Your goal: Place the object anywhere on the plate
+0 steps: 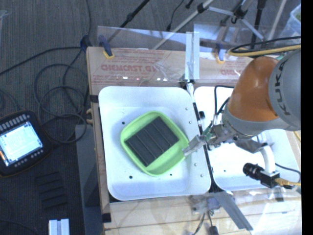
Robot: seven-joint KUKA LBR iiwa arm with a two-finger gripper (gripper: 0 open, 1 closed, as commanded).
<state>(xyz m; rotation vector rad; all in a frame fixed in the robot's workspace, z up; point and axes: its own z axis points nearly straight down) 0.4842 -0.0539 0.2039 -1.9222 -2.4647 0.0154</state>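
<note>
- dark grey carpet floor (44,38) with black cables (54,97) looping all over it
- lit-up handheld screen (19,143) lying off to the left
- tripod legs (230,9) up top

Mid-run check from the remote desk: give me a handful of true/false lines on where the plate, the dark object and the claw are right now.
1. The green plate lies in the left bin. True.
2. A dark ribbed slab lies on the plate. True.
3. The plate is round and red. False: it is green and roughly square with rounded corners.
4. The claw is at the plate's right edge, near the divide between the bins. True.
5. The slab lies in the right bin. False: it rests on the plate in the left bin.
6. The arm reaches in from the left. False: it comes from the right, over the right bin.
</note>
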